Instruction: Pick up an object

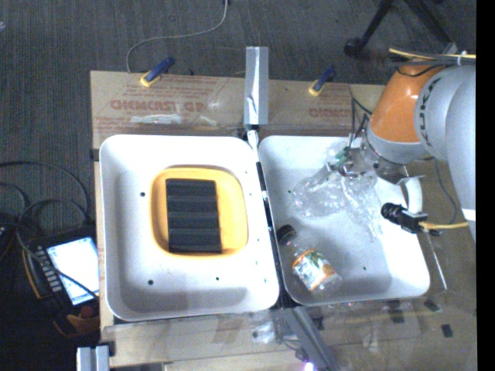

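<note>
clear crumpled plastic wrap (340, 195) lies just under your pincer (349, 161), apparently its target; pincer state: cannot tell.

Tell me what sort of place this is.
Probably a robotics lab test bench: a grey and orange robot arm reaches over two white bins, set on a board held by clamps, with loose cables on carpet.

Robotics lab — grey industrial arm (456, 122) over plywood bench (178, 107) held by blue clamps (157, 70), two white bins (124, 230), loose cables (46, 184) and office-chair base (402, 14) on dark carpet — test rig, no home setting
</note>
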